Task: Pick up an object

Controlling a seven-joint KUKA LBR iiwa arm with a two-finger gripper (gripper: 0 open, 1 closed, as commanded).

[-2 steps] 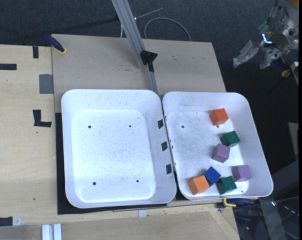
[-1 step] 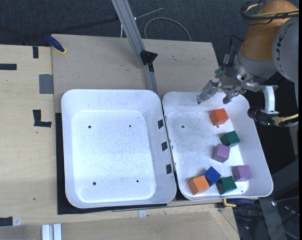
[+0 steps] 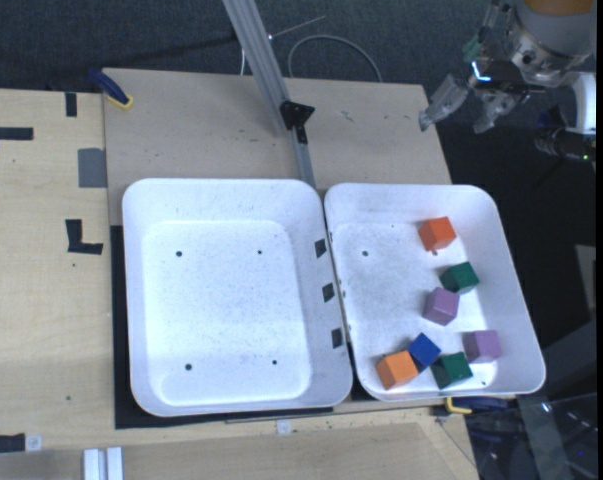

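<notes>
**A:** Where is the gripper [image 3: 459, 96], and what is it doing?

**B:** It hangs high at the top right, beyond the far rim of the right bin [image 3: 481, 200]. Its two fingers look spread apart with nothing between them, though they are small and blurred, so that is my best reading.

**A:** Where are the objects?

**B:** All below the gripper, toward the viewer, in the right bin. Closest to it is an orange cube [image 3: 437, 233]; then a green cube [image 3: 461, 276] and a purple cube [image 3: 441, 306]. Farthest is a tight cluster: orange [image 3: 397, 368], blue [image 3: 424, 349], green [image 3: 451, 370], purple [image 3: 481, 345].

**A:** The count?

**B:** Seven cubes: two orange, two green, two purple, one blue. Two bins; the left bin [image 3: 221, 288] sits down and left of the gripper.

**A:** What might go wrong?

**B:** In the cluster, cubes touch, so a finger could land on a neighbour and shove the target away. Those against the wall leave little finger room.
</notes>
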